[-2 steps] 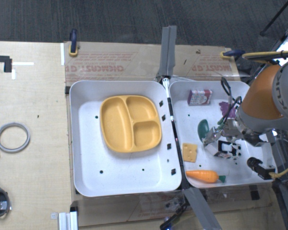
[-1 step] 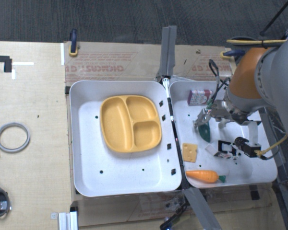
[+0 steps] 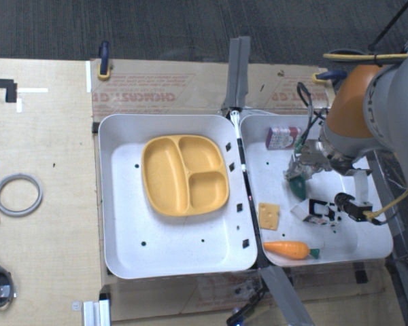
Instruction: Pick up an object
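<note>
Orange carrot [image 3: 286, 249] lies lengthwise left-right, green end pointing right.

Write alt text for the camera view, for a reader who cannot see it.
A grey robot arm lowers its hand into the right white bin, beside a dark green object, a cheese slice, a toy carrot and a small can. The left bin holds a yellow divided plate.

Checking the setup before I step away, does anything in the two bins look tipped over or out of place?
Nothing looks spilled or broken. The yellow divided plate sits a little askew in the left bin, and the small can lies on its side in the right bin.
</note>
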Controlling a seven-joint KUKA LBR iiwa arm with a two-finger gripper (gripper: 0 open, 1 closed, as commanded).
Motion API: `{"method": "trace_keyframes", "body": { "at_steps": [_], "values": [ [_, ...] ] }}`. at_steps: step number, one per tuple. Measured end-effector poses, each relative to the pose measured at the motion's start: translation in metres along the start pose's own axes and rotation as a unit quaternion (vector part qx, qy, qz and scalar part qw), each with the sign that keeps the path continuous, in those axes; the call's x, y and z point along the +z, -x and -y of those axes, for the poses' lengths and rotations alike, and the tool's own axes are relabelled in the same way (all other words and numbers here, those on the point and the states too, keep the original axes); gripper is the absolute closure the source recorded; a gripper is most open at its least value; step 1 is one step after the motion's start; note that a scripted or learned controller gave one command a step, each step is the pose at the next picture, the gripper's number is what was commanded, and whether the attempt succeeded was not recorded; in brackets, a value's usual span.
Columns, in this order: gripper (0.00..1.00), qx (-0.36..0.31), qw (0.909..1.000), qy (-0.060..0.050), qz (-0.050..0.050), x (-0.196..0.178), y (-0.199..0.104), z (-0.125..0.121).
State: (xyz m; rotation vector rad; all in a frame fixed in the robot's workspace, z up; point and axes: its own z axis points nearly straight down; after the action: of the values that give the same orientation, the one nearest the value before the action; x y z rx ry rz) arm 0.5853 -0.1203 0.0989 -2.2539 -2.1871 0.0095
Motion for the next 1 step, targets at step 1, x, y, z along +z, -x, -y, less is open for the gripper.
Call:
{"method": "trace_keyframes", "body": {
  "at_steps": [1],
  "values": [
    [1.00,0.019,0.9998,0.001,-0.001,-0.1138,-0.0323,0.0278]
  ]
}}
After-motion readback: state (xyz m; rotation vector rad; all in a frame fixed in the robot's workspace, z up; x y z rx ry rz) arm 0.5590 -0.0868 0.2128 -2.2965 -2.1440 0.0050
